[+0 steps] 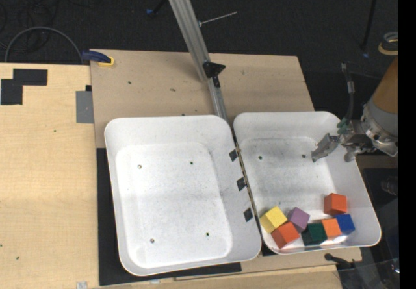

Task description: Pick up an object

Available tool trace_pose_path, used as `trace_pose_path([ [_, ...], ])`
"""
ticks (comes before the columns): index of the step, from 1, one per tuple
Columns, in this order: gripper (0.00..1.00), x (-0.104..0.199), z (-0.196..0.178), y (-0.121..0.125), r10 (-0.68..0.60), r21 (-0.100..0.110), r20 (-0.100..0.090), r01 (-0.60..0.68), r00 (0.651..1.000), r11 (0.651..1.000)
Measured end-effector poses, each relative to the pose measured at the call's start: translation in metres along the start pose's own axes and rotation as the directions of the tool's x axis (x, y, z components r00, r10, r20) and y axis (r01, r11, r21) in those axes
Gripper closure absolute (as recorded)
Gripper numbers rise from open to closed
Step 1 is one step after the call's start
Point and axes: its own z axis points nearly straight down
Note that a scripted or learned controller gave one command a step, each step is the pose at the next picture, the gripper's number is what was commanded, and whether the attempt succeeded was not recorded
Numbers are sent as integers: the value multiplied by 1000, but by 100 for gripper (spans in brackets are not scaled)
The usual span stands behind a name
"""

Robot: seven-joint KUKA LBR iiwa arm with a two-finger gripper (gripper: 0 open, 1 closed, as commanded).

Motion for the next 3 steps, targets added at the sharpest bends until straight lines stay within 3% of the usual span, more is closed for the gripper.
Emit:
trace_pose_path([
  [2, 0, 0, 0, 0, 0, 0, 0, 0, 1000, 1000],
  [3, 100, 0, -10, 0, -2, 0, 0, 2, 1000, 1000],
])
